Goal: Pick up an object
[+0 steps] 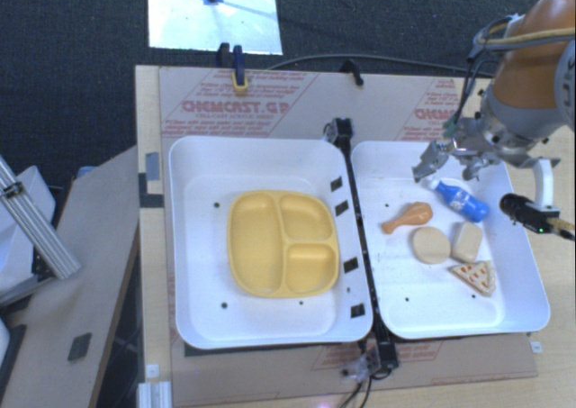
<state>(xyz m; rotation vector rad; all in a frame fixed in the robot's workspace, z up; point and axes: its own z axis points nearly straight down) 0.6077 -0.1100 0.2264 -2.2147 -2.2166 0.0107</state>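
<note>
The right bin [396,307] holds several toy foods. A blue bottle [459,200] lies at a slant near the bin's back. An orange drumstick [407,216] lies to its left. In front of them are a round tan bun [431,245], a beige block [467,241] and a pizza slice [475,276]. My gripper [451,163] hangs over the back of the right bin, just behind and above the blue bottle. Its two fingers are spread open with nothing between them.
The left bin [202,307] holds a yellow divided plate [282,242]. A black hinge strip [353,226] runs between the two bins. The arm's orange band [540,46] and wrist fill the upper right, with a cable end [526,211] over the right bin's right rim.
</note>
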